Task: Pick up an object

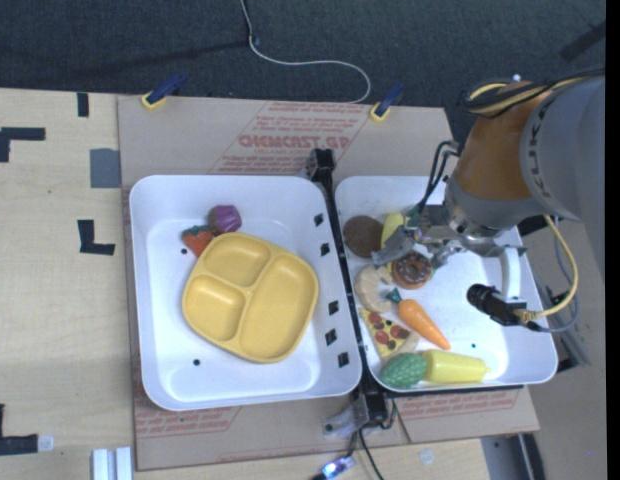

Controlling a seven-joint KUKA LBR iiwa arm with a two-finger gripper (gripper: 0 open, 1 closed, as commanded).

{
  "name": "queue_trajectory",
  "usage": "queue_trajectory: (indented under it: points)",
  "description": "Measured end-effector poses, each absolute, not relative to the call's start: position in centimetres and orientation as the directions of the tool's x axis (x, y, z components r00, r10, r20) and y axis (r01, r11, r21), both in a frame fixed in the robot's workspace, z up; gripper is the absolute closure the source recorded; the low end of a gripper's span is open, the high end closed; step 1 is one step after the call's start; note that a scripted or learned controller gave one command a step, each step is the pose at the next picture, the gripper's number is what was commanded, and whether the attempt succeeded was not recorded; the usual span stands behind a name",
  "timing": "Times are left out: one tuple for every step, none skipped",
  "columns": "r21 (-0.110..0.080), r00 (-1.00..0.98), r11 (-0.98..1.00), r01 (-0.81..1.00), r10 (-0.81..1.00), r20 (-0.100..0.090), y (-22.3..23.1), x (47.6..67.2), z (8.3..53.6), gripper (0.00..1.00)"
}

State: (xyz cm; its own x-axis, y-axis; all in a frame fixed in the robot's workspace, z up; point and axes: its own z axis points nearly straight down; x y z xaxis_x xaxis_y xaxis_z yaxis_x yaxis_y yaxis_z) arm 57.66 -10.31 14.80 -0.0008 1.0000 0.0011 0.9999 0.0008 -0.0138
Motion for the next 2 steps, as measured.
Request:
queue_trajectory:
  points:
    - [-0.001, -0.001, 0.001, 1.000, 1.000, -0.001, -10.88, 57.27, 10.23, 0.00]
    - [0.013, 0.001, -0.001, 1.000, 1.000, -0.004, -11.08, 57.86, 9.24, 0.00]
